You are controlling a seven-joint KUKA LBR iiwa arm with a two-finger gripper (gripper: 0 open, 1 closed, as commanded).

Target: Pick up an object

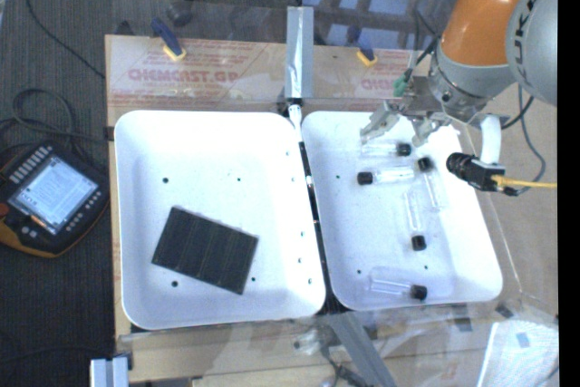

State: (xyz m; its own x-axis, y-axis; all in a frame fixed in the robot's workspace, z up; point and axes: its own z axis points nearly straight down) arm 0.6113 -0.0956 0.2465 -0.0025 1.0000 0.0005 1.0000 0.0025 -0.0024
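Nearest my camera, at the front edge of the right bin [489,281], I see a clear vial with a black cap [396,288] lying on its side, cap pointing right. Further back in the same bin, a second clear vial [417,215] lies roughly lengthwise, its black cap toward me. Beside it, slightly right, a third vial [428,181] with its cap at the far end. A fourth vial [382,178] lies crosswise near the bin's middle, black cap at its left. A fifth vial [394,149] sits just under the fingers at the bin's far side; I cannot tell whether metal touches it.

The gripper [401,128] hangs over the far part of the right bin, below the orange band [485,9] of the arm. Its two fingers [377,126] are spread apart, splayed left and right, nothing between them that I can make out.

Left bin [136,195]: one dark, flat rectangular panel [205,249], ribbed in strips, lying tilted in the near-left part. It is well apart from the gripper.

Between the bins at the back, a grey upright post [299,50]. Behind both bins, a brown board with red lettering [199,72], held by two clamps [169,36]. On the floor to the left, a handheld control pendant [50,195] with a lit screen.
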